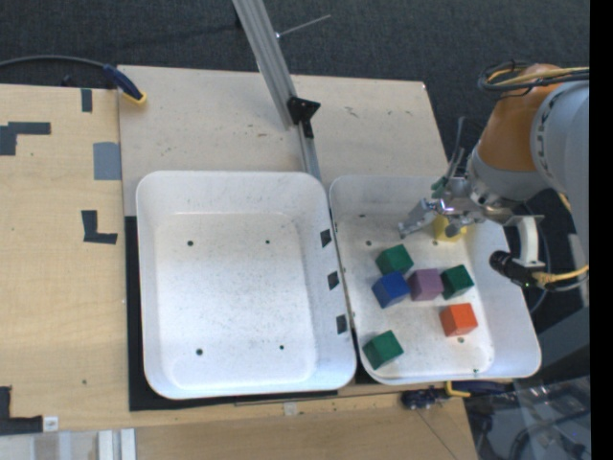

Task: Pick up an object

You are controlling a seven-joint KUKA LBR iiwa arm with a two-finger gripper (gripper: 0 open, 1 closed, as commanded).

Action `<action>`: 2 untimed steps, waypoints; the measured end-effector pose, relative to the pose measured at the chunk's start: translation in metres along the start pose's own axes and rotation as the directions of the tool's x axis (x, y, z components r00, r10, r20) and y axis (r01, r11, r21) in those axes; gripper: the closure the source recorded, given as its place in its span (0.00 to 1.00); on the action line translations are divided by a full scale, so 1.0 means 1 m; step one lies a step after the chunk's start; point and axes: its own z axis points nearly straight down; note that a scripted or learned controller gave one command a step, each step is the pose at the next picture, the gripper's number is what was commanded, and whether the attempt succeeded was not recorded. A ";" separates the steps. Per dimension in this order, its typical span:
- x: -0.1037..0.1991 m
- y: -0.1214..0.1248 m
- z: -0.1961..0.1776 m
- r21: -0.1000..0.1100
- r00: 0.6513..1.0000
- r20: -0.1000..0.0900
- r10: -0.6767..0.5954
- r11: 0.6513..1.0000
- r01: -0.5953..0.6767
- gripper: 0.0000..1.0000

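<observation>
In the camera view, my arm comes in from the right edge of the frame, the orange band sitting above the grey wrist at upper right. My gripper (433, 215) hangs over the upper part of the right bin (508, 357), its metal fingers pointing toward the left of the frame. Whether they are apart or together I cannot tell from this slant. A yellow block (447, 226) lies right beside the fingertips, partly hidden by them; I cannot tell whether I am touching it, and nothing shows it held between the fingers.

Below the gripper, near the middle of the right bin, sits a cluster of blocks: a dark green block (394, 259), a blue block (390, 288) just beneath it, a purple block (426, 283) beside the blue one, and a second green block (457, 279) next to the purple one. An orange block (459, 319) lies lower right of them, and a third green block (383, 348) rests near the bin's lower left corner.

The left bin (153, 257) fills the centre of the frame.
</observation>
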 end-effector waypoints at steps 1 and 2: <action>0.001 -0.001 0.043 -0.002 1.000 0.001 -0.001 1.000 0.001 0.00; 0.002 0.000 0.030 -0.004 1.000 0.001 -0.001 1.000 0.001 1.00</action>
